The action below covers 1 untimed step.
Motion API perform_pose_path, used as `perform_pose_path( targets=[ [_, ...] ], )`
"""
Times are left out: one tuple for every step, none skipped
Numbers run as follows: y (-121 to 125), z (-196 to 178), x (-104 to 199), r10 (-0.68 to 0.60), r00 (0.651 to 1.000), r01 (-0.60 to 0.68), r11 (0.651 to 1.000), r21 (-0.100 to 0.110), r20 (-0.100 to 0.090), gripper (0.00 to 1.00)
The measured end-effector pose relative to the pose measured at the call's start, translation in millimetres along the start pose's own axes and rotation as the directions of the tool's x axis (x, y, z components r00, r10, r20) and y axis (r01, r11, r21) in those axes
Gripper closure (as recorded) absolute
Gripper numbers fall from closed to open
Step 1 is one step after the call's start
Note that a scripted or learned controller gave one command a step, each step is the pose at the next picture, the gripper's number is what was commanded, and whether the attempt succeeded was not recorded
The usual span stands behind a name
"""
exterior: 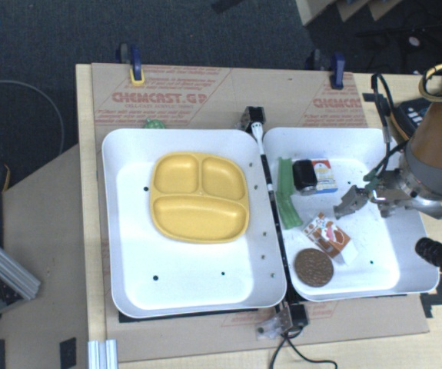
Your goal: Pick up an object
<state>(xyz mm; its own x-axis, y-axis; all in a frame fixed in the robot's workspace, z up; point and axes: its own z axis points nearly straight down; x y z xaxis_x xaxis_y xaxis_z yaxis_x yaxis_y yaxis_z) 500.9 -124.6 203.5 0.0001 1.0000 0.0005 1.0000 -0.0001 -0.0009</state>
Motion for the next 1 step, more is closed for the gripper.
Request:
perform_pose_path(
  targets=[
    [-20.3,-198.5,53.7,-0.008,1.000,0.008,1.000,-0.022,0.001,0.00]
  ],
)
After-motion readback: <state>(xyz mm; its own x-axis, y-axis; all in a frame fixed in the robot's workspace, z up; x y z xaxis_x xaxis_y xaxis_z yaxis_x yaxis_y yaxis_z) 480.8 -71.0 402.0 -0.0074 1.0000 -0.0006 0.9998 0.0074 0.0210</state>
